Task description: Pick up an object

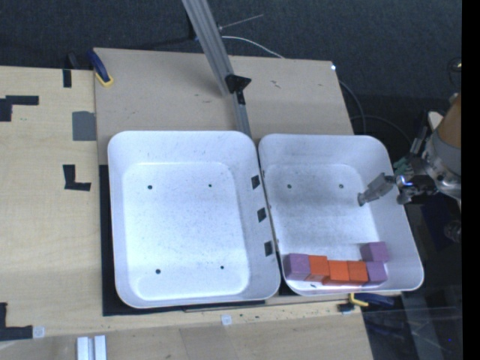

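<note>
**Arm at the right bin's edge, blocks bunched in the near corner**

The arm (447,145) reaches in from the right, its gripper (375,191) hanging over the right-hand rim of the right bin (315,152). One grey finger (373,190) slants down and to the left above the bin floor; whether the fingers are parted or together cannot be told from this angle, and nothing is seen between them.

The blocks lie well apart from the gripper, packed along the bin's near wall (toward its right corner). From left to right there is a purple block (298,265), an orange block (318,267), a second orange block (349,271), and what looks like two purple blocks at the end, one (374,252) set just behind the other (377,271). They appear to touch one another in a row.

The left bin (184,216) sits beside it, their inner rims meeting. A metal rail (208,32) slants down toward the bins from the top of the view.
</note>
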